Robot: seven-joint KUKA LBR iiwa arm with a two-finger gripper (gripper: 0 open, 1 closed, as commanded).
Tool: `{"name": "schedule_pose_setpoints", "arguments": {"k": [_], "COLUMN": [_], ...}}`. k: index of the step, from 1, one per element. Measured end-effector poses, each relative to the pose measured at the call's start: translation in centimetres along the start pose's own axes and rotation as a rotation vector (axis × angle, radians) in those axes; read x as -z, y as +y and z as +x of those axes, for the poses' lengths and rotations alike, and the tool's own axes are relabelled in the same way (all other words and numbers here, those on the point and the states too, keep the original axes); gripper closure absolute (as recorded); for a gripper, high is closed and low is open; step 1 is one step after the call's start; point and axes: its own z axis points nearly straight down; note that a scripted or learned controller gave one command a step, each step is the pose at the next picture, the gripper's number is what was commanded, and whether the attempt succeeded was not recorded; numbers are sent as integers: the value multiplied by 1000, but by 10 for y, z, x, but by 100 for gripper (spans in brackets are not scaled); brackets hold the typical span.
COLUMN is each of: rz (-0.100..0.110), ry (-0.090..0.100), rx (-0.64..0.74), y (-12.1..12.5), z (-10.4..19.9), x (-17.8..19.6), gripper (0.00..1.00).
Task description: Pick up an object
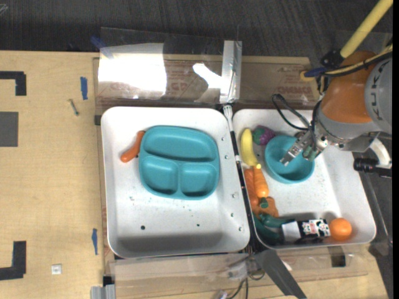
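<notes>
One two-finger metal gripper (298,152), fingers slightly parted, nothing between them, inside round teal plastic bowl (288,161); risk: closing on bowl's smooth rim, slipping off.

Dark carpet (187,5) behind wooden bench (43,167)

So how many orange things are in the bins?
3. A small carrot left of the teal plate, a carrot beside the banana, an orange at the right bin's front. More could be hidden.
</notes>
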Motion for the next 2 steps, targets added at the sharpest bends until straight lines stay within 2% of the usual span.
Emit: {"name": "schedule_pose_setpoints", "arguments": {"k": [1,2], "rz": [4,11], "ry": [4,16], "rx": [-77,-167], "y": [8,18], "z": [-82,-3], "x": [121,115], "gripper": [100,100]}}
